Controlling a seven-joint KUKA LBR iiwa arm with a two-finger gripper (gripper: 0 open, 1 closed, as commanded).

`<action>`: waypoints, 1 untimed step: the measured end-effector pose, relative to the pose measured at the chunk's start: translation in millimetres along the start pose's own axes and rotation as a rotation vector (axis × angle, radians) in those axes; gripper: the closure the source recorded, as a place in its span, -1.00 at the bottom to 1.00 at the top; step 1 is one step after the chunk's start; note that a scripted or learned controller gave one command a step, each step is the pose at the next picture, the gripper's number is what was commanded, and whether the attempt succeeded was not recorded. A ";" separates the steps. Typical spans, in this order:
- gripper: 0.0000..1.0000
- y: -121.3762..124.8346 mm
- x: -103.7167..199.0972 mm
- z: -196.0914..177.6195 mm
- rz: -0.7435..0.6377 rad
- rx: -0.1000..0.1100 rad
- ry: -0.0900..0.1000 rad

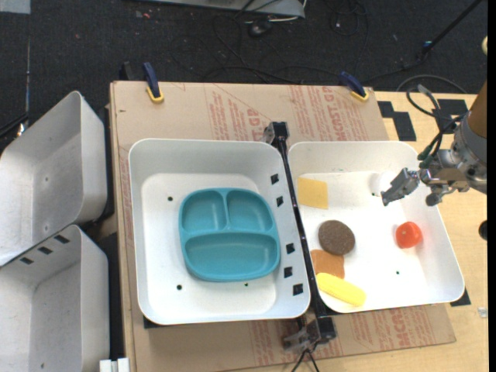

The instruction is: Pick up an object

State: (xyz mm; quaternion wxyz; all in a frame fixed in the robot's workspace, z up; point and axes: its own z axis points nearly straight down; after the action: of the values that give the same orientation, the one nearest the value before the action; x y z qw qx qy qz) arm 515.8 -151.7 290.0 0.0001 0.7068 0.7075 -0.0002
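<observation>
In the right bin (442, 285), gripper (415, 186) fingers apart – round red tomato (408, 235), brown disc (337, 237), yellow square (313, 193).

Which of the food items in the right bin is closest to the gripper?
The red tomato, alone near the bin's right side just below the gripper. The cheese slice, brown patty and yellow banana lie farther left.

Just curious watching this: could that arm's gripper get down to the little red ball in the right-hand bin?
Probably yes. The gripper hangs over the right bin, just above the red ball, which sits alone on bare bin floor. The brown disc lies well apart from it.
</observation>
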 end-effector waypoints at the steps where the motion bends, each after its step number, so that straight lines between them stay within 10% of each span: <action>1: -1.00 -2.1 1.7 64.2 0.003 0.007 0.002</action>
State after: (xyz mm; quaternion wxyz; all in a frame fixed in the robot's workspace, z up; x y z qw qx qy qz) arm 513.7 -150.1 225.8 -0.0029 0.7078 0.7064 -0.0018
